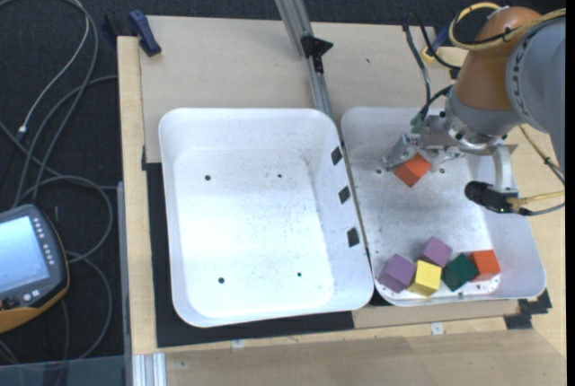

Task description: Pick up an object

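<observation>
Gripper is seen over the right bin, in its upper part, w/ an orange block pinched between the fingers, tilted. Whether the block is clear of the bin floor can't be told. At the bin's near edge a cluster is found: two purple blocks, a yellow block, a green block & a second orange block, packed close together. The left bin sits just beside, on the bench.

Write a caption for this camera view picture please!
Gripper holding an orange block above the right bin.
</observation>
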`<state>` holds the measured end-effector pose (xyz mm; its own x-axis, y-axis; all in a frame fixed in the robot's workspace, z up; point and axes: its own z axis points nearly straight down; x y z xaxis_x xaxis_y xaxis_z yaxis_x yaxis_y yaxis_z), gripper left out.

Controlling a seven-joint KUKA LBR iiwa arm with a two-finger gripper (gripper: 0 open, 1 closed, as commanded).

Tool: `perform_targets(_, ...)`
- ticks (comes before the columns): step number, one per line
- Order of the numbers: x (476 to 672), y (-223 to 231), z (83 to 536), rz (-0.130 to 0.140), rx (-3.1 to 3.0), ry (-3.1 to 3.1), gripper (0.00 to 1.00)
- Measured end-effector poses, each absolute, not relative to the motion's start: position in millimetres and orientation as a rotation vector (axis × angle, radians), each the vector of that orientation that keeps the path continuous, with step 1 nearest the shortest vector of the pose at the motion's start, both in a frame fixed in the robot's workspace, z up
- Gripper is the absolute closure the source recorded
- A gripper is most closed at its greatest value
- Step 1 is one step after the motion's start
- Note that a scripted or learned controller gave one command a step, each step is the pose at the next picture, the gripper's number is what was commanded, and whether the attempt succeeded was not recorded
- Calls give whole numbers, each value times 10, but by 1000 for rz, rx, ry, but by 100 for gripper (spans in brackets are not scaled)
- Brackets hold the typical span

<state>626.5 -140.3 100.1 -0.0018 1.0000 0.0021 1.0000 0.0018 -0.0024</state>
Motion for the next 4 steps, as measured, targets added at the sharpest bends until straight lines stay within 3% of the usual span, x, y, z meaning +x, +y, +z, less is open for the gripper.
perform_targets(1,6037,-1075,1688,-8,-2219,-2228,0)
perform_targets(2,5836,-1197,2020,-4,-2224,-2223,0)
perform_targets(3,6376,-1328,952,3,-2220,-2224,0)
perform_targets(4,6386,-1325,1116,-3,-2222,-2227,100)
